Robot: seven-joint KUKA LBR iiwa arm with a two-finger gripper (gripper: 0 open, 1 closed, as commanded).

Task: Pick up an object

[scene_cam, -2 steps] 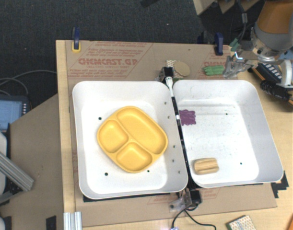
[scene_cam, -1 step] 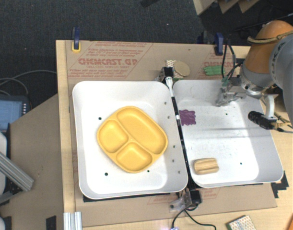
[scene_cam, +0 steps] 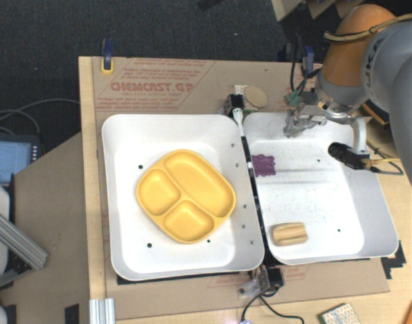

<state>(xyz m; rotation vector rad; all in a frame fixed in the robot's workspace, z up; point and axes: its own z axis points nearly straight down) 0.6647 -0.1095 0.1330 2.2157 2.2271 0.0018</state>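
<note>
Two shallow white bins with rounded corners sit side by side on a flat brown cardboard sheet printed with red lettering, which covers the surface (scene_cam: 158, 79). The left bin (scene_cam: 125, 140) holds one smooth yellow plastic plate (scene_cam: 185, 196), rounded and split into three compartments, lying flat near the middle. The right bin (scene_cam: 354, 214) holds two small things, well apart: one soft-looking purple piece (scene_cam: 263, 165), roughly square with ragged edges, close to the bin's left wall, and one tan bun-shaped piece (scene_cam: 289, 233), oblong and rounded, near the front edge. Fine dark specks dot the right bin's floor. The grey arm (scene_cam: 388, 52) with its orange band comes in from the right, and its gripper (scene_cam: 301, 121) hangs above the far left corner of the right bin, apart from both small things. Whether the fingers are spread or pressed together cannot be told from this angle; nothing is visible between them. A dark carpet lies beyond the surface, with cables trailing at the left.
</note>
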